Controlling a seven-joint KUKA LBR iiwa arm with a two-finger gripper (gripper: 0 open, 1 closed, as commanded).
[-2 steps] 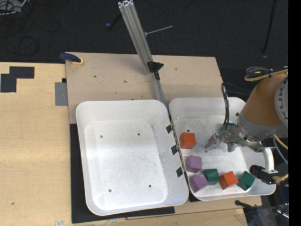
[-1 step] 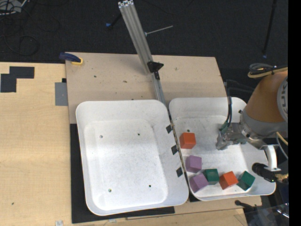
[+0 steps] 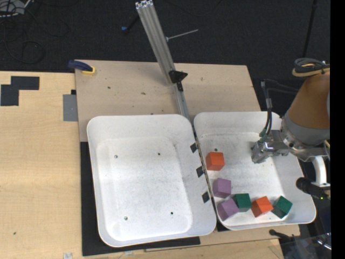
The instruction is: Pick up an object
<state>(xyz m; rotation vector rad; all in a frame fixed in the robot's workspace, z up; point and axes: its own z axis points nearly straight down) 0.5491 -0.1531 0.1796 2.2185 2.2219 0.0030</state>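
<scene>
In the right bin (image 3: pixel 237 124) lie several small blocks: an orange cube (image 3: pixel 215 161) near the left wall, two purple blocks (image 3: pixel 221 187) (image 3: pixel 227 208), a green block (image 3: pixel 242 200), another orange block (image 3: pixel 262 205) and a green block (image 3: pixel 282 206) along the front. My gripper (image 3: pixel 261 152) hangs over the bin's right half, to the right of the orange cube and apart from it. Nothing shows between its fingers. The view is too small to tell how the fingers stand.
The left bin (image 3: pixel 108 139) sits beside the right one, with black clips (image 3: pixel 198 171) along the shared wall. A slanted aluminium bar (image 3: pixel 159 42) rises behind the bins. The arm's orange band (image 3: pixel 312 104) stands at the right edge.
</scene>
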